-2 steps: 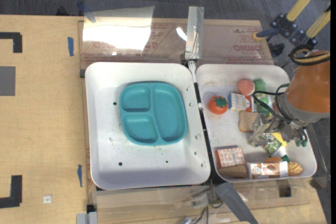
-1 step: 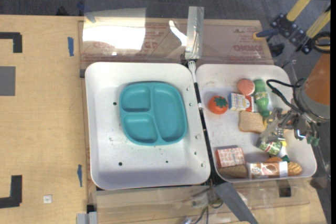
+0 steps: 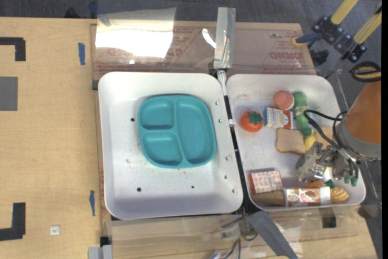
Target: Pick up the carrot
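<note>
The tan bench (image 3: 48,130) carries 2 shallow white bins side by side. The left bin (image 3: 115,148) holds 1 teal plate (image 3: 177,130) with 3 compartments, lying flat at the bin's centre. The right bin (image 3: 254,88) holds a scatter of toy food.

The arm (image 3: 367,118), with its orange band, enters from 3 o'clock and hangs over the right bin's 4 o'clock area. Its gripper (image 3: 320,165) sits low among cables and small items there. Clutter and blur hide its tip, so I cannot tell how wide it stands or whether anything is in it.

In the right bin, a long labelled packet (image 3: 308,195) lies along the 6 o'clock wall. A red-and-white box (image 3: 267,181) sits just beside it at 7 o'clock. A tan bread slice (image 3: 290,141) lies near the bin's centre, touching or nearly touching the gripper's 10 o'clock side. A small white carton (image 3: 279,117) lies at 12 o'clock from the bread. A red-orange tomato (image 3: 251,121) with a green cap is just beside the carton at 9 o'clock.

The salmon-orange piece with green next to it looks like the carrot (image 3: 283,99), though I cannot be certain. It rests on the bin floor at the bin's 12 o'clock, just above the carton and well apart from the gripper. A small yellow piece (image 3: 310,141) lies at 3 o'clock of the bread.
</note>
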